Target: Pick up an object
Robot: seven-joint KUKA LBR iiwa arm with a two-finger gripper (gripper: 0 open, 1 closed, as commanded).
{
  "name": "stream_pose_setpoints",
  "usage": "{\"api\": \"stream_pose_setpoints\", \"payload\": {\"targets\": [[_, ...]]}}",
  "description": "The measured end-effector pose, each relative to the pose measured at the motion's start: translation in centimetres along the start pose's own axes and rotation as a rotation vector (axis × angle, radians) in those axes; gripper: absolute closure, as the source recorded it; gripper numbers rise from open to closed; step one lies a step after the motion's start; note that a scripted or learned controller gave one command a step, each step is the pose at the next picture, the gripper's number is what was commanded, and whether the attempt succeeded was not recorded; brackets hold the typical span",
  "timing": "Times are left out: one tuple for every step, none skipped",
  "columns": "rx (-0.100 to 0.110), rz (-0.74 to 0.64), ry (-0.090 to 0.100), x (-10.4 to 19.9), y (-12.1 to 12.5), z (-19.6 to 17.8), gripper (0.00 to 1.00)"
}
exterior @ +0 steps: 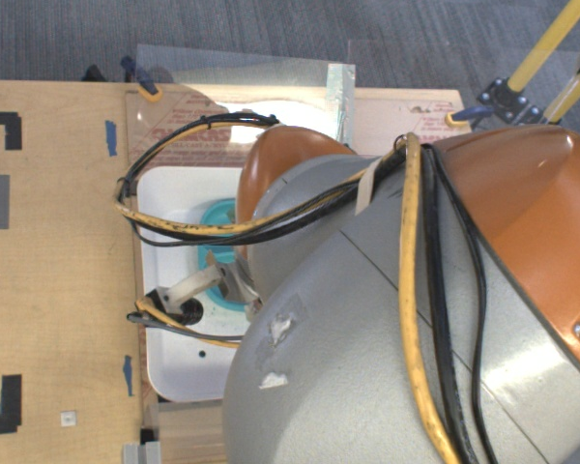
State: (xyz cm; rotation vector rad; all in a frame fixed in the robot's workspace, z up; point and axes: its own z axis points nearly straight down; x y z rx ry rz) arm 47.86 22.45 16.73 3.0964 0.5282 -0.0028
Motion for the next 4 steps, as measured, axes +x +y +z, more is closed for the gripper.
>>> {"api": "stream_pose_setpoints", "payload": {"targets": [[0.002,0.131,0.009,0.2,0.0,-17.8,1.00],[-0.002,0.140,-0.008,-1.3,3.7,-7.9,1.00],[0.003,0.146,0.011,0.0,1.0,-22.7,1.00],[0.002,0.145,-0.001,0.1,0.4,-11.4,1.00]]}}
